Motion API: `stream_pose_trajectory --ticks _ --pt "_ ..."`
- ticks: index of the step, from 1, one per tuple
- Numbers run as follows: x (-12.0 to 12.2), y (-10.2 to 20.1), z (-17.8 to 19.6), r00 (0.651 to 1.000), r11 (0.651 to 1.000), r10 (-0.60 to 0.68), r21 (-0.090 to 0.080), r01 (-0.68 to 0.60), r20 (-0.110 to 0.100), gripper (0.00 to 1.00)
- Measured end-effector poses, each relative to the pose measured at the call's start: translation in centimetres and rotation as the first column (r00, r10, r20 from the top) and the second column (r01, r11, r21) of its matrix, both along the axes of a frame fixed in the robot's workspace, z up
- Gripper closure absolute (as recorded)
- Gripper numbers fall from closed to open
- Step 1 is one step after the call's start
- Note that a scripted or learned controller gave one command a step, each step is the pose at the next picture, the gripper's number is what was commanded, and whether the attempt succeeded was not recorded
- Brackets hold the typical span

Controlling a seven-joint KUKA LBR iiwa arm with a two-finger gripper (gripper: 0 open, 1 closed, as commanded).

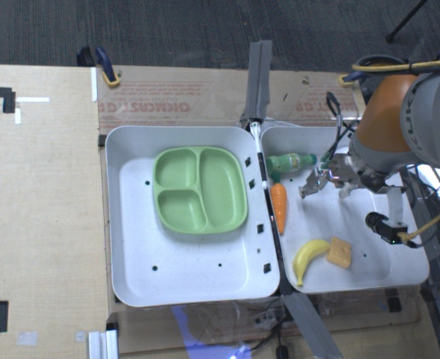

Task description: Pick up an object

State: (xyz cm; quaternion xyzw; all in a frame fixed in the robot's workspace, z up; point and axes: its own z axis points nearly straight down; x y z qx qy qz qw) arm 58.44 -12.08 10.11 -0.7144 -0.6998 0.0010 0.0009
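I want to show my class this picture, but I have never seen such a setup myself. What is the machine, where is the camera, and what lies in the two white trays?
The picture is taken by one fixed camera above a bench, looking down at a slant. The grey machine with an orange band is a robot arm reaching in from the right. At its tip is the gripper, the part meant to pick things up; it hangs over the right bin, and nothing can be seen between its jaws.

The left bin holds a green divided plate. The right bin holds a green bottle lying down, a carrot, a banana and a small tan block touching the banana.
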Motion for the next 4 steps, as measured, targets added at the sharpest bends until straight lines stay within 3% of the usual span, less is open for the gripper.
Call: stream_pose_trajectory --ticks 1,2,3,4 --pt "-6.6 1.7 -1.0 1.0 1.0 -0.026 0.0 0.026 0.0 0.0" --pt "-6.6 1.5 -0.1 1.0 1.0 -0.029 0.0 0.029 0.0 1.0" --pt "-10.6 -3.8 -0.8 0.997 0.997 0.075 -0.001 -0.075 0.003 1.0" --pt "-10.6 6.7 9.0 1.0 1.0 0.031 -0.001 -0.031 0.001 1.0"
